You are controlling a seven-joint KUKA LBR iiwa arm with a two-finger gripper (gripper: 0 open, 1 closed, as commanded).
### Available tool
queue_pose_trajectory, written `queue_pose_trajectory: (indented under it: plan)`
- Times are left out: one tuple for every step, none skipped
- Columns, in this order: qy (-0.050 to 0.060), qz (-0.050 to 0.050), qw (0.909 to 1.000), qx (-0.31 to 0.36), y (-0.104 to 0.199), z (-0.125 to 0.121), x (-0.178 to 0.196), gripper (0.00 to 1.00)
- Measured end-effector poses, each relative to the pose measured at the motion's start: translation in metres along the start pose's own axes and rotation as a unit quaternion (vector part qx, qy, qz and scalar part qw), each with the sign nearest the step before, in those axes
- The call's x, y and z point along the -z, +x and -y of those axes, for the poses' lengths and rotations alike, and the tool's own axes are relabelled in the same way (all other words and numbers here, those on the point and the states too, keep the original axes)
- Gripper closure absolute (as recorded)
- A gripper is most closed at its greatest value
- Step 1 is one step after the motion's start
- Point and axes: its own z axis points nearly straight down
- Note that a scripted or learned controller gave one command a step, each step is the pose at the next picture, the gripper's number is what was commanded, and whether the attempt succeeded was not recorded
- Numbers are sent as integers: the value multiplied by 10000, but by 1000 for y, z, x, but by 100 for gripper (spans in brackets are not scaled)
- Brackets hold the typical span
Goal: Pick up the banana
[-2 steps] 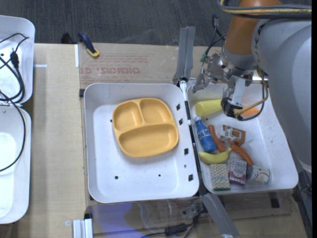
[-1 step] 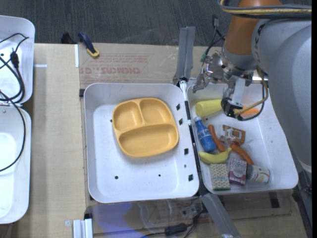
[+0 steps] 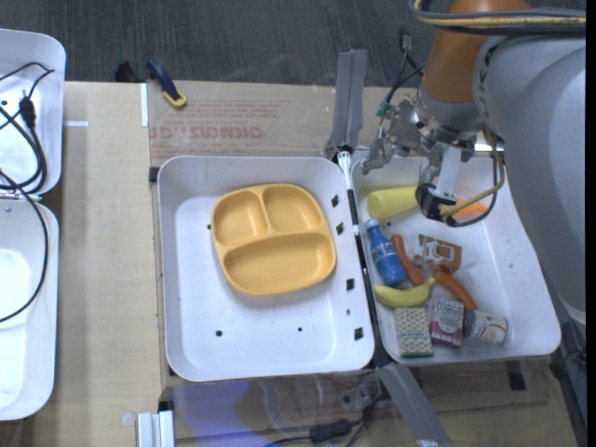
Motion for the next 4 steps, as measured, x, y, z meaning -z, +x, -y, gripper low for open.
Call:
queue_pose_trajectory:
  plan:
    - [0, 0, 10000, 0, 0, 0, 0, 0]
    - [0, 0, 10000, 0, 0, 0, 0, 0]
    - [-1, -5, 9995, -320, -104, -26, -100, 0]
    - [10, 4, 9995, -304, -104, -25, -92, 100]
